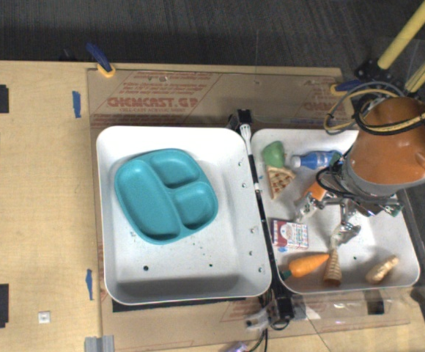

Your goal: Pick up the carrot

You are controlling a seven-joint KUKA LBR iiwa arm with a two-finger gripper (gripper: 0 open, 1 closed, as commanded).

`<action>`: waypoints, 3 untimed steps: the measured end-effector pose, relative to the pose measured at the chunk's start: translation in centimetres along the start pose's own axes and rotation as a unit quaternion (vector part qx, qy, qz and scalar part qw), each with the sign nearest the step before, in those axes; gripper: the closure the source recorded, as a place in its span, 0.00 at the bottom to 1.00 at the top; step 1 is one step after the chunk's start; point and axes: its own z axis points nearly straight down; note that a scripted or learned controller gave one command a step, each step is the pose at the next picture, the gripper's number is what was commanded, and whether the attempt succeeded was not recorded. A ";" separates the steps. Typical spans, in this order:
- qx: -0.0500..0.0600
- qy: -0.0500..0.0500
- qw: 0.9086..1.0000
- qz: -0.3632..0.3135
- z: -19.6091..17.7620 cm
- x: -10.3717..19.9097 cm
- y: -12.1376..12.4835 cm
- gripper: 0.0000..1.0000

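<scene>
Carrot (pixel 307 265) lain near right bin's (pixel 407 244) front wall, gripper (pixel 328 217) poised just above it, fingers spread, nothing held

I see an orange carrot (pixel 308 265) with a green top in the white right bin (pixel 407 251). The left bin (pixel 227 152) is white too, with a teal plate (pixel 165 193). Nearby sit a red-and-white packet (pixel 289 235), a green lump (pixel 274 154), a blue bottle (pixel 317 159) and a tan waffle-patterned wedge (pixel 277 181).
</scene>
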 end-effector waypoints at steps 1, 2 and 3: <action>0.005 -0.006 1.000 -0.001 -1.4 -0.6 -0.2 1.00; 0.004 -0.006 1.000 -0.001 -1.3 -0.6 -0.1 0.00; 0.000 0.001 0.971 0.239 0.0 -1.9 -1.0 0.00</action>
